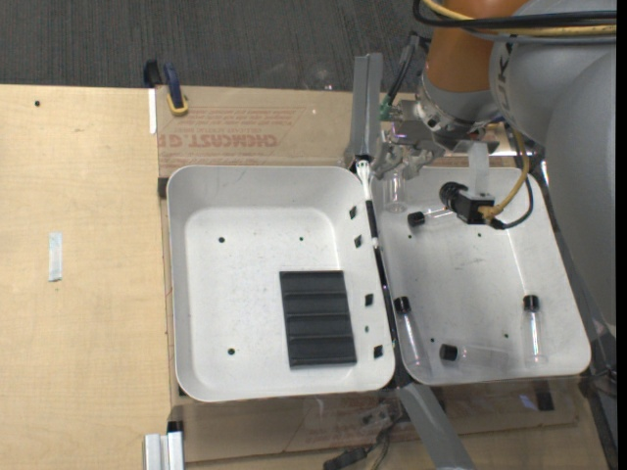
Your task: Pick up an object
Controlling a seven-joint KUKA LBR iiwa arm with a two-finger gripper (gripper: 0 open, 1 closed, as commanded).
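A robotics lab or workshop: a plywood bench [78,262] on grey carpet carries two white bins [186,292], a clamp [173,91] holds cardboard [245,130], and a cabled robot arm [549,57] reaches over.

— Where do things sit?
— Two bins side by side on the table [78,360]. The ribbed block [316,317] lies in the left bin [196,204], toward 5 o'clock.
— And the right bin [558,292]?
— Small vials [532,323] along its 6 o'clock edge; the hand [397,160] at its 11 o'clock corner.

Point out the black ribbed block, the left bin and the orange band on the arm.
black ribbed block [317,317]: camera view, middle of its top face.
left bin [211,204]: camera view, bare floor near the back.
orange band [468,29]: camera view, its front curve.
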